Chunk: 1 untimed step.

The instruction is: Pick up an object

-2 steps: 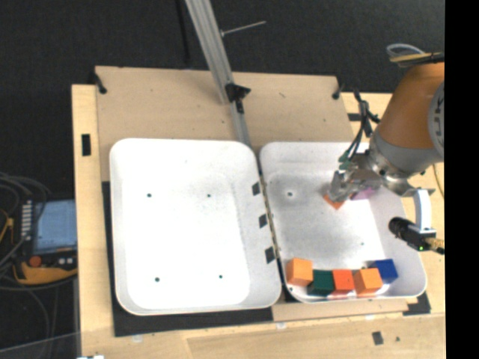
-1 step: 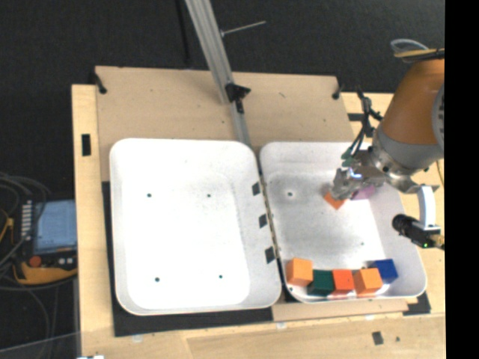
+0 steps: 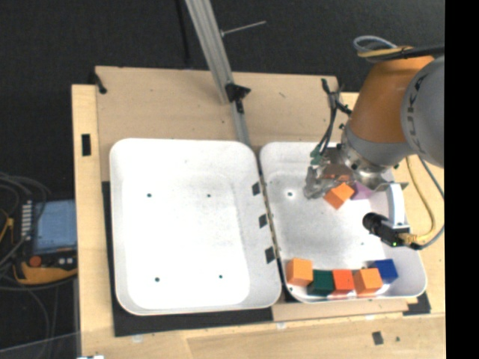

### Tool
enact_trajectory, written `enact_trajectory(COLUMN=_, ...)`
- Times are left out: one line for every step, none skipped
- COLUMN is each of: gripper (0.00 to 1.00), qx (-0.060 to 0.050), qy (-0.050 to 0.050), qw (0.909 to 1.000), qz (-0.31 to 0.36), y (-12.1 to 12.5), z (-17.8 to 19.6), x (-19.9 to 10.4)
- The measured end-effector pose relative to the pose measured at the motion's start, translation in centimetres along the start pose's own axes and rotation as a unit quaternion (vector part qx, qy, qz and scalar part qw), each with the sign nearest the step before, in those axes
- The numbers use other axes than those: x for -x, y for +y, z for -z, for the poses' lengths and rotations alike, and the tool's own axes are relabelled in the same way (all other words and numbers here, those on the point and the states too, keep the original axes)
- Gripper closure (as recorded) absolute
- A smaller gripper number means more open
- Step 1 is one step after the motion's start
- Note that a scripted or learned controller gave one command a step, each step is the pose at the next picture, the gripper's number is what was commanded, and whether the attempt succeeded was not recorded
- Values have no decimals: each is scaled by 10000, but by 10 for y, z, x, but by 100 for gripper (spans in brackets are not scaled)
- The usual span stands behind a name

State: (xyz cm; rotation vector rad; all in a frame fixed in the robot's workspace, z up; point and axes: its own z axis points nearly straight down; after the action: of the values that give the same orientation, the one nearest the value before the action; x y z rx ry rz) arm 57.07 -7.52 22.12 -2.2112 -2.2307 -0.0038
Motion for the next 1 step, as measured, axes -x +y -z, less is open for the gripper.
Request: enact_trajectory(gripper=100, qx=2, qy=-4, qw=10000, qz=-2, y=16, z=-5, x=-54)
